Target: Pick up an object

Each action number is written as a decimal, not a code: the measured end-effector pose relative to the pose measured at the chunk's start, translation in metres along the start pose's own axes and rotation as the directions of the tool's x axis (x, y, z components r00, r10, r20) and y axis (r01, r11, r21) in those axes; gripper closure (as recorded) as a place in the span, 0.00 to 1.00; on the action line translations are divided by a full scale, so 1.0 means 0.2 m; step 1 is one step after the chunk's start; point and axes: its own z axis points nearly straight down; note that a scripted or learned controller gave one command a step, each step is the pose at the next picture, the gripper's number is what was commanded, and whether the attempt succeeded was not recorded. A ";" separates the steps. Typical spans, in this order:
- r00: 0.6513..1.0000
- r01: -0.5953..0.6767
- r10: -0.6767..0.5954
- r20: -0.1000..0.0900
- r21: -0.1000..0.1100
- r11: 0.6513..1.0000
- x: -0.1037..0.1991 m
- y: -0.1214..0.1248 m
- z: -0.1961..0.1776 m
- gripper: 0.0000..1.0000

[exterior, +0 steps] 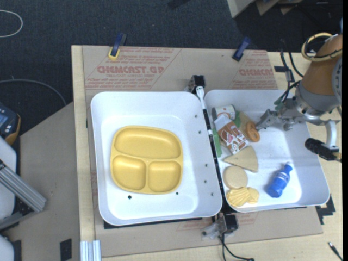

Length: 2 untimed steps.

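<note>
Look at the right bin (304, 200). Your things to pick lie along its left side, next to the wall shared with the left bin (103, 145). A snack packet (232, 136) sits near the top, with a small brown donut (252, 131) touching its right edge. Below them lie a tan wedge (243, 159), a round cookie (236, 176) and yellow chips (243, 197). A blue bottle (279, 181) lies apart, nearer the middle. The claw (272, 118) hangs over the top of the right bin, just right of the donut and above the bottle. You cannot tell its grip from here. A yellow tray (145, 159) rests in the left bin.
</note>
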 end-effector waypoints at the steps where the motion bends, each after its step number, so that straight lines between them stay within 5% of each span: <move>1: 1.000 0.001 -0.001 0.005 -0.004 1.000 -0.01 0.00 -0.07 1.00; 2: 1.000 0.000 0.001 0.010 -0.010 1.000 0.02 0.04 -0.31 1.00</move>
